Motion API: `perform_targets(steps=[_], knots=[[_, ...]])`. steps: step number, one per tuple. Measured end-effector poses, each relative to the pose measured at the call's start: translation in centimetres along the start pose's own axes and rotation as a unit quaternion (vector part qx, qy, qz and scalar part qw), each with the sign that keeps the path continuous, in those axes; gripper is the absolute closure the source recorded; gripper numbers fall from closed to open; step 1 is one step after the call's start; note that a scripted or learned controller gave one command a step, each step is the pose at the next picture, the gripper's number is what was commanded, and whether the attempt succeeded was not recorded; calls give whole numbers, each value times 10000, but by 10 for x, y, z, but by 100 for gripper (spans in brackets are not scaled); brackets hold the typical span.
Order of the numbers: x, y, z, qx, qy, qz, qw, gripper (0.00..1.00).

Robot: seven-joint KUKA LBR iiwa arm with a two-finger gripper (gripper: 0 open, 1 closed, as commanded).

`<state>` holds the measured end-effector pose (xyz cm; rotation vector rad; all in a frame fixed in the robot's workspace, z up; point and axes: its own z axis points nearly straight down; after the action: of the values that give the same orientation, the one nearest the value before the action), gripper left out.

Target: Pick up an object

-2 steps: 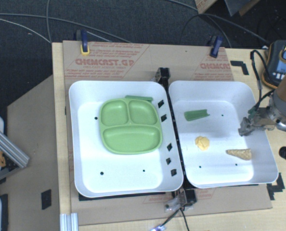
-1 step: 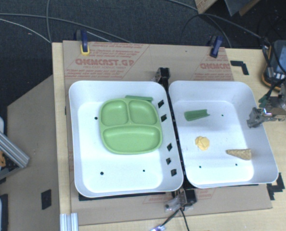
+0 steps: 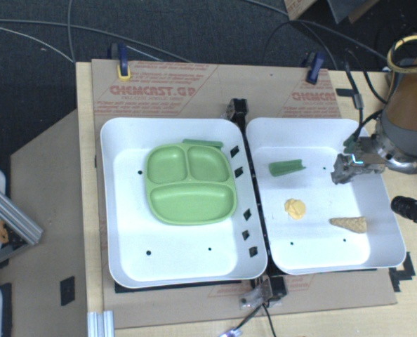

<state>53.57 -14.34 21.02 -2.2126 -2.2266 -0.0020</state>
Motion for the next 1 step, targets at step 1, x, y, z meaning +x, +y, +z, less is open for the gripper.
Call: perform_targets(steps=[1], knots=[[51, 9, 8, 7, 6, 0, 10000, 100]])
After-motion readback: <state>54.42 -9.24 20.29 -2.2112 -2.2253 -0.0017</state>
